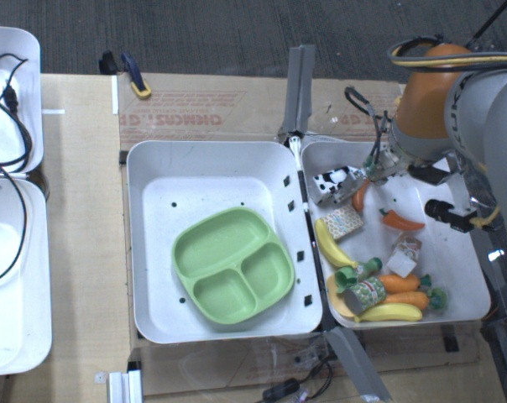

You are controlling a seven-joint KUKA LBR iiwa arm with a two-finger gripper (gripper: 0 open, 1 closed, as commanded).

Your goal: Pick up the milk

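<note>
So my gripper is down in the right bin, right next to the milk, that cow-spotted carton just to its left. Honestly can't tell if I'm gripping anything. A red pepper sits just under me, and a banana lies further below.

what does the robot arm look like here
The arm is bulky and rounded, with a grey casing and an orange band above the wrist. Thin black cables loop over its top. Dark fittings sit lower on it, and the gripper end is small and dark metal.
</note>
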